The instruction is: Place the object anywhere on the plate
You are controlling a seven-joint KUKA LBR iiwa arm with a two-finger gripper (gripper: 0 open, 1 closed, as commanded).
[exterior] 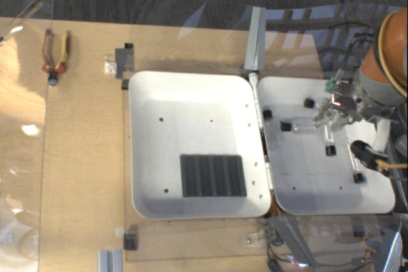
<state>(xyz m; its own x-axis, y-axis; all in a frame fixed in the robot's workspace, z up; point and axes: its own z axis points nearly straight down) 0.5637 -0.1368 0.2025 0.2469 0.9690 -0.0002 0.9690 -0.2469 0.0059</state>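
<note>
Locate the gripper (325, 124) over the back half of the right bin (382, 200), where the arm (392, 54) reaches in from the right edge of the camera view. The view does not resolve the gripper hardware well enough for you to tell whether it is open or closed, and no object can be seen held in it. Note four small black blocks on the floor of the right bin. The rear block (309, 102) lies near the back wall, just left of the gripper. The left block (267, 114) lies beside the wall that the two bins share. The middle block (330, 150) lies just in front of the gripper. The front block (358, 178) lies toward the bin's front right. You cannot tell which of them is the task's object. Find the plate (213, 175), a dark ribbed rectangle, flat in the front half of the left bin (153, 99), well apart from all four blocks. Red-handled pliers (55, 54) lie on the bench (83, 156) at far left.
</note>
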